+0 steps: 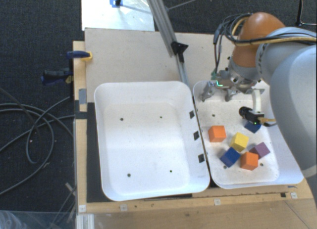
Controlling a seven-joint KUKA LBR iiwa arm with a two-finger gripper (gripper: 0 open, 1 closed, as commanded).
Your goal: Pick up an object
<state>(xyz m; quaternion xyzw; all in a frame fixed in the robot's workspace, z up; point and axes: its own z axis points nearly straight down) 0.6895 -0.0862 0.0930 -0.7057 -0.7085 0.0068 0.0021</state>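
My gripper hangs over the far end of the right bin, open, with nothing between its fingers. Nearer the front of that bin lie several small blocks: an orange one, a yellow one, a blue one, a second orange one and a purple one. Another blue block sits by the bin's right side, closest to the gripper. The gripper is above and behind all of them and touches none.
The left bin stands beside the right one, their rims meeting at the middle. A grey pole slants down to the bench just behind the bins. Blue clamps grip the bench's left edge.
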